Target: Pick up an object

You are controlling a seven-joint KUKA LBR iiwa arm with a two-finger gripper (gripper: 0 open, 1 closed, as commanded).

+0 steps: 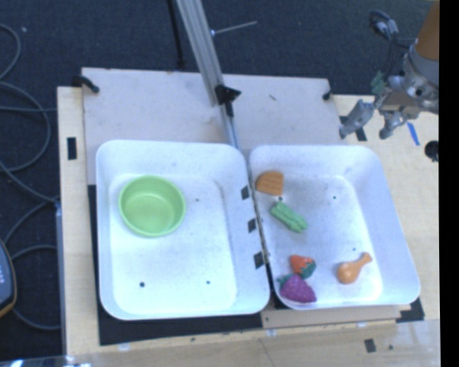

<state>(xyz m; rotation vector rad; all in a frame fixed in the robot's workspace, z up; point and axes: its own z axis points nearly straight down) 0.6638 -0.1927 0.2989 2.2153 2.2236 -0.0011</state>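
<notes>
Bins sit side by side on your bench: the left bin (122,297) holds a green bowl (152,205) in its upper left part, and the right bin (390,205) holds all the small toy pieces.

Look at the right bin first. You have an orange-brown rounded piece (269,182) near the upper left corner, close to the divide between the bins. Just below it and a little to the right lies a green ridged vegetable (289,217), tilted on a diagonal. Toward the lower edge you see a red-orange strawberry-like piece (301,264) with a green top, and touching it from below a purple grape bunch (297,288) pressed into the lower left corner of the bin. Off to the right of those, lying apart, is an orange drumstick (353,268), its narrow end pointing up and right.

Your gripper (372,122) hangs at the upper right, beyond the far rim of the right bin, over the bare bench and well apart from every toy. Its two fingers (356,119) stand spread with a clear gap between them, and nothing sits in that gap. The orange band of the arm (427,33) shows at the right edge above the wrist.

A slanted metal pole (201,40) runs down from the top toward the point where the two bins meet. Dark cables (8,151) curl over the floor at your left.
</notes>
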